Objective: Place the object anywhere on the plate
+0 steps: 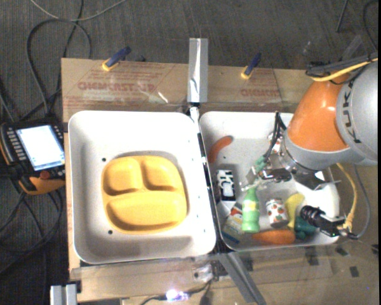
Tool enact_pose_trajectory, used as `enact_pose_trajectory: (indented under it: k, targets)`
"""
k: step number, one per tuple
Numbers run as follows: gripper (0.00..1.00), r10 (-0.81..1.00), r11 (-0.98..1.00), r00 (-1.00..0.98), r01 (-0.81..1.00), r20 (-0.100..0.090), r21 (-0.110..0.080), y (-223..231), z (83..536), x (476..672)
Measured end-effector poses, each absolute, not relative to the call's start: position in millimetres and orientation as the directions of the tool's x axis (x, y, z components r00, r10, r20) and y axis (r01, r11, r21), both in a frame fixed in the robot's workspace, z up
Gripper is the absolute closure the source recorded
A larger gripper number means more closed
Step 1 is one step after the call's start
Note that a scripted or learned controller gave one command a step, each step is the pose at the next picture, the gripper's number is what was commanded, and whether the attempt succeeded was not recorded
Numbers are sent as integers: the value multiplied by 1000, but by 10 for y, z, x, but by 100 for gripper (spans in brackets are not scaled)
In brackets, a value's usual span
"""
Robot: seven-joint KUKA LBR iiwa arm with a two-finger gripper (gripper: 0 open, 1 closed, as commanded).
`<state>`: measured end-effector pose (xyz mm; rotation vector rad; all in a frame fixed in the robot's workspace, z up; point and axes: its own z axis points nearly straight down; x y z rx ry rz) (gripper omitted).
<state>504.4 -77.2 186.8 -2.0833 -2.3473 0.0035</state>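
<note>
Hovering low in the right bin (211, 127), our gripper (265, 170) sits just above the cluttered toys, and we cannot tell from this slanted overhead view whether it has anything in its grasp, since the wrist and orange band hide much of it. Just below it stands a green bottle (250, 210), with a small spotted cup (276, 212) beside it, a yellow piece (294, 204), and an orange carrot (273, 237) lying along the bin's near wall. A black-and-white block (225, 183) rests to the left. Well apart, in the left bin (76, 189), the yellow plate (145, 192) carries nothing. We judge the task barely begun: picking, carrying across and setting down all remain.
</note>
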Motion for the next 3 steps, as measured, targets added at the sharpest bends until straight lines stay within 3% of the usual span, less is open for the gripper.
enact_pose_trajectory:
  k: [1, 2, 3]
  targets:
    - [100, 988, 154, -154, 988, 0, -4, 34, 1824, 5375]
    - [100, 986, 168, -168, 986, -1, -4, 879, 2011, 5352]
    - [0, 986, 168, -168, 986, -2, -4, 876, 2012, 5352]
